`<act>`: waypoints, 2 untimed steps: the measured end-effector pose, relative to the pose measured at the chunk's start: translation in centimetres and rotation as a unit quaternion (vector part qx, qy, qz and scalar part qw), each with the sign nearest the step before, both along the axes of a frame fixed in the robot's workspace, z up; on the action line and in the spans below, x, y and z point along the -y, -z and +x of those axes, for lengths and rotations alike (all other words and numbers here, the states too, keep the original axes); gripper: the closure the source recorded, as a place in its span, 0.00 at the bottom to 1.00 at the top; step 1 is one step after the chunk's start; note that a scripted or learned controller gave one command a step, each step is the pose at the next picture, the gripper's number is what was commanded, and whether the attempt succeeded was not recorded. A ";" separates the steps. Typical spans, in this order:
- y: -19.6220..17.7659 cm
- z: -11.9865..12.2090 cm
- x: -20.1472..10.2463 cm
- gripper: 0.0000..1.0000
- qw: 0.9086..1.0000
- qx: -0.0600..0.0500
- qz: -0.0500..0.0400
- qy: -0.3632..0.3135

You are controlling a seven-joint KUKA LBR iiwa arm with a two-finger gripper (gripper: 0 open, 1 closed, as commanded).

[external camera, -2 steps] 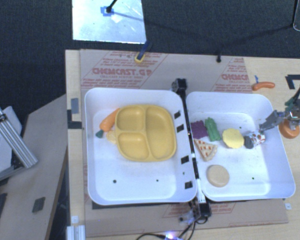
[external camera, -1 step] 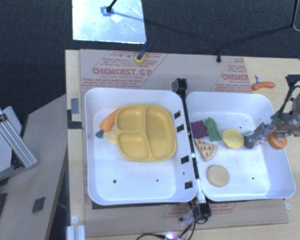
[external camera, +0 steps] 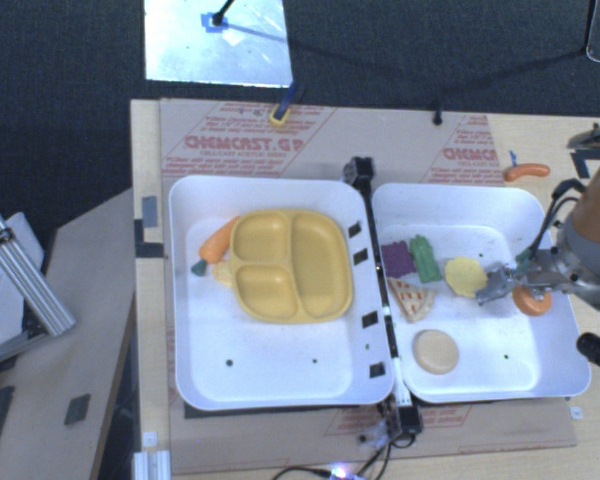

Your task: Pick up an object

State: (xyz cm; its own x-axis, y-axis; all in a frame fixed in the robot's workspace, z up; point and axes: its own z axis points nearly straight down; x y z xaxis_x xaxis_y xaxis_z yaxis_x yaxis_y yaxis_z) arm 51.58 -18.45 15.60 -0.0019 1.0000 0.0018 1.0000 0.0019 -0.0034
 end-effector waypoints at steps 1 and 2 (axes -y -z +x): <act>4.4 0.2 -0.6 0.00 1.000 0.000 0.000 0.000; 6.8 0.4 -0.6 0.00 1.000 0.004 -0.001 0.000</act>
